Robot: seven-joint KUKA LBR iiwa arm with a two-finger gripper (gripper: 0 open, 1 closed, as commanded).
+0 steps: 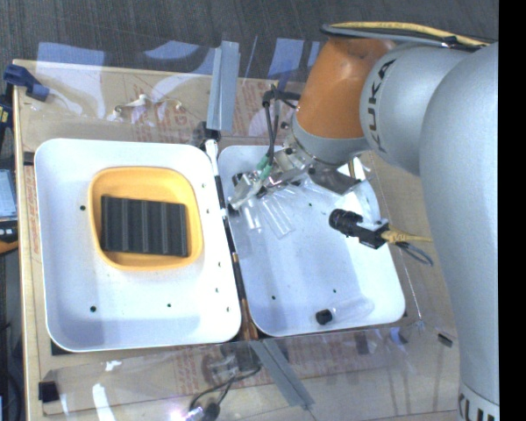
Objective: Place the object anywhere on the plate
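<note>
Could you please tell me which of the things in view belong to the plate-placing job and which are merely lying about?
Belonging to the job:
- yellow plate in the left bin
- tool over the right bin

Lying about:
- small dark object in the right bin
- blue clamp on the bench edge

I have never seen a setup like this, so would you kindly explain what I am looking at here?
This is one camera fixed above a bench, looking down at a slant. The big grey and orange shape on the right is a robot arm, reaching in over the right white bin. Its gripper sits low near that bin's upper left corner; I cannot tell whether it holds anything. A small dark object lies near the bin's lower edge. The left white bin holds a yellow plate with a dark ridged block on it. The job is to put an object on that plate.
</note>
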